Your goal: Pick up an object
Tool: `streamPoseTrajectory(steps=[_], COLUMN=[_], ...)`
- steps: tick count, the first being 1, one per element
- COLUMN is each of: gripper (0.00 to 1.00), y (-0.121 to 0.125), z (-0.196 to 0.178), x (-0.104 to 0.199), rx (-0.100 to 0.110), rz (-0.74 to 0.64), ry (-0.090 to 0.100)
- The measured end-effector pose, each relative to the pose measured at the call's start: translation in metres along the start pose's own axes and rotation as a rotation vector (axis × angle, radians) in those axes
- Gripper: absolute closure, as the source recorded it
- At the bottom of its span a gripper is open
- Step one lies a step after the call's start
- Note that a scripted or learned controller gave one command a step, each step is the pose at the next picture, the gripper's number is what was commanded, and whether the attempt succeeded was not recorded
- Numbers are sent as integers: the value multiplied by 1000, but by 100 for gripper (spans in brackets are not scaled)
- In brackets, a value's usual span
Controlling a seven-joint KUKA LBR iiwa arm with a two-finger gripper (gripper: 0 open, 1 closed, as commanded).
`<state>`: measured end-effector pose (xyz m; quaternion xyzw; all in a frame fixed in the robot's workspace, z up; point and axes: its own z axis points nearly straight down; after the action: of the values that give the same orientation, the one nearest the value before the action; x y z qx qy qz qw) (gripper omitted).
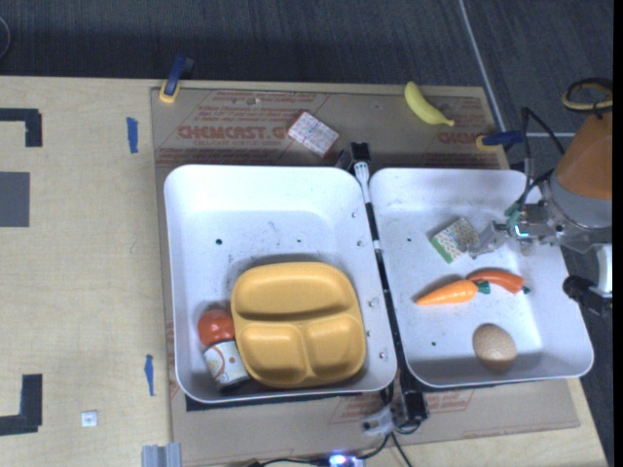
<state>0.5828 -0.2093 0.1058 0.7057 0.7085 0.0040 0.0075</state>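
currently gripper (506,228) beside green packet (454,237), right bin (565,363), carrot (449,293) nearby

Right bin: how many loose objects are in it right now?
3: a green-white packet near the back, an orange carrot mid-bin, a tan egg toward the front. The arm may hide more.

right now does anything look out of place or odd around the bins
Yes. A banana and a small patterned block lie outside the bins, on the board behind them. In the left bin, a small can lies tipped beside the yellow divided tray, wedged against the wall.
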Motion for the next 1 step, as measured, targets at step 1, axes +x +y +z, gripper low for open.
streamPoseTrajectory(steps=[1], gripper=[0], y=[-55], z=[19], x=[59], rx=[15], rz=[3], ry=[5])
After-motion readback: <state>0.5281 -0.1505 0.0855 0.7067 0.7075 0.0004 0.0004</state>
